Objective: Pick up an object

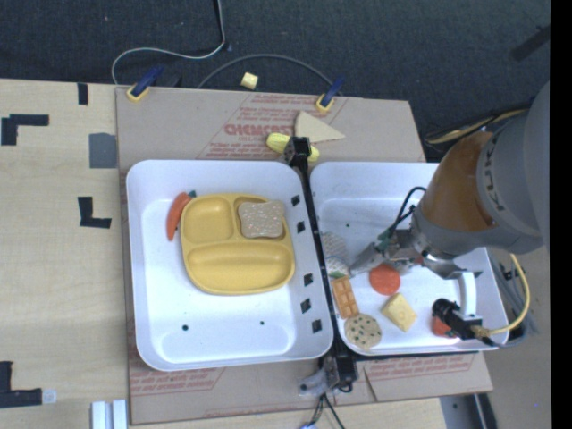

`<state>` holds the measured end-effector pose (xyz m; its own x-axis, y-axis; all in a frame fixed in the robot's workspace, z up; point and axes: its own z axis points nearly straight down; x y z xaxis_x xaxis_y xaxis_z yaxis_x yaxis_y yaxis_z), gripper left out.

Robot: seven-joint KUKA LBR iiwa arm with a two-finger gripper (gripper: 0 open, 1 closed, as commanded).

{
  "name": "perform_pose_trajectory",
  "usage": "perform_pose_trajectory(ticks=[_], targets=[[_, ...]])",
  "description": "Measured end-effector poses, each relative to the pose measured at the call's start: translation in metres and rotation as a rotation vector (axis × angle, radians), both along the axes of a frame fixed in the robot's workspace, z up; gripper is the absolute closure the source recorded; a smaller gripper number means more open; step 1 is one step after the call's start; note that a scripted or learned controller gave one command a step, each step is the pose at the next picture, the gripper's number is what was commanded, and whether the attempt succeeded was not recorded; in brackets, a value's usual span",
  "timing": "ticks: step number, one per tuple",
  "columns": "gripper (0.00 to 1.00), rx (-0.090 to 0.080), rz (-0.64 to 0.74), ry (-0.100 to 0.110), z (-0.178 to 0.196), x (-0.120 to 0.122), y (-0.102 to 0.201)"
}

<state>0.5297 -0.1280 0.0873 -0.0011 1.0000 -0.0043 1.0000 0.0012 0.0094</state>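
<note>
**Gripper low beside the red disc, nothing visibly held**

Finds the gripper down inside the right bin, just up and left of the red disc. Cannot tell from this slant whether clenched or released. Shows nothing clearly grasped, so counts the pick as not yet made. Cannot tell either whether touching the disc or merely hanging close above it.

Takes the red disc as the likeliest target, flat on the bin floor. Places the cheese wedge just below and right of the disc, the cookie below and left of it, and the long cracker just left of it. Well away to the disc's left, in the left bin: a yellow plate with a bread slice in one upper compartment, and a carrot beyond the plate's far edge.

Risks from here, as judgement only:
- Closing off-centre, up and left of the disc, and catching only its rim or bare floor.
- Scraping over a thin, flat piece lying flush with the bin, rather than getting under it.
- Nudging the disc down into the cheese wedge or sideways into the cracker, crowding the cluster and spoiling a second try.
- Pinching two neighbours together, then dropping one on the lift.
- Slipping on a smooth plastic surface if gripped too near the edge.
</note>
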Motion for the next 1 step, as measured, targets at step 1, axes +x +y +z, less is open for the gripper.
perform_pose_trajectory(ticks=[1], targets=[[0.0, 0.001, 0.001, 0.0, 0.0003, -0.0282, -0.0005]])
